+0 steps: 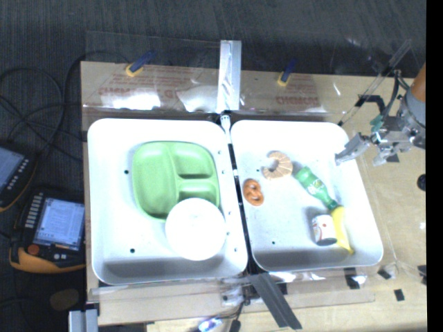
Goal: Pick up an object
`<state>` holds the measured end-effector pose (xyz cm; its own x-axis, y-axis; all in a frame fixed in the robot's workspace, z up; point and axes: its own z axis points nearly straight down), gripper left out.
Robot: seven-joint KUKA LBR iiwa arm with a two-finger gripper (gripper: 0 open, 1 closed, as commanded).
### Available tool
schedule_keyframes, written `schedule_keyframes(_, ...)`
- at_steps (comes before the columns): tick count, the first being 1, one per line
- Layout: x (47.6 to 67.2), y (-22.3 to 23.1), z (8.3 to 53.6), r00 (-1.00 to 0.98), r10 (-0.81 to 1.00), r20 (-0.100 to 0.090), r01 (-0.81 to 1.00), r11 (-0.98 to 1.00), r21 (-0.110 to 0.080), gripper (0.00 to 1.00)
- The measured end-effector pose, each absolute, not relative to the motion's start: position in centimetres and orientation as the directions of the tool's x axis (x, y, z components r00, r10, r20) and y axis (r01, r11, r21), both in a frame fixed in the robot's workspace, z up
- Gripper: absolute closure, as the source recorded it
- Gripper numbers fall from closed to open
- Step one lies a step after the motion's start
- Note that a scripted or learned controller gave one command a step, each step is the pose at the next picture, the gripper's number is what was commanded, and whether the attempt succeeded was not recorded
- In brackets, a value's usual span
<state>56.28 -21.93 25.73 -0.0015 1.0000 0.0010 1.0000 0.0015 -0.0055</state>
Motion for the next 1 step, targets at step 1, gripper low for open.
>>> schedule_keyframes(1, 60.14, -22.34, 34.64, -0.121, 0.993, -0.001, 0.993, 0.121, -0.004, 0.00)
